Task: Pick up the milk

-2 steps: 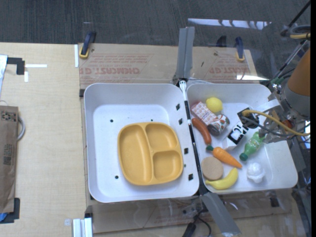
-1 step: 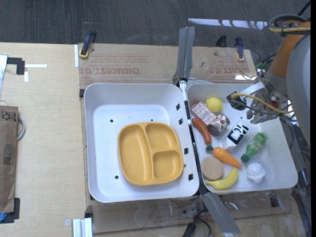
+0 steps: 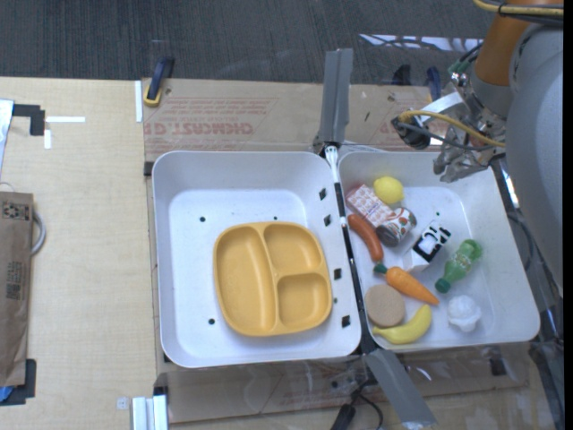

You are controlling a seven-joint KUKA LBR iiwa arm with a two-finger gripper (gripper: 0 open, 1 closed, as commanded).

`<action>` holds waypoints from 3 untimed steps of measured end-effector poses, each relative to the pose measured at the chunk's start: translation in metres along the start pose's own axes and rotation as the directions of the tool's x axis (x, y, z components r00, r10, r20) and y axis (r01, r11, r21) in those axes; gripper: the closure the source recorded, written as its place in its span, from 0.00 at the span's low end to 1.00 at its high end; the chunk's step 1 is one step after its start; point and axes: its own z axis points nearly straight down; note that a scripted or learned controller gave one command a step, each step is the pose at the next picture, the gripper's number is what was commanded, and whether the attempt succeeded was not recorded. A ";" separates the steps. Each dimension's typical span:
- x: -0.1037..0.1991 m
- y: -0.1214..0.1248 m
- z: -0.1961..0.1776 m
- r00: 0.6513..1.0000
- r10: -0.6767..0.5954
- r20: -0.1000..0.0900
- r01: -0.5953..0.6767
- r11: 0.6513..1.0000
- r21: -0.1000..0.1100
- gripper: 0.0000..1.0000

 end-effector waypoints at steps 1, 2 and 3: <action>-0.093 -0.016 0.096 0.997 0.080 0.001 -0.080 0.997 0.002 1.00; -0.039 0.062 -0.050 0.999 0.040 0.001 -0.040 0.999 0.000 1.00; -0.034 0.027 0.105 0.997 0.072 -0.001 -0.072 0.997 0.000 1.00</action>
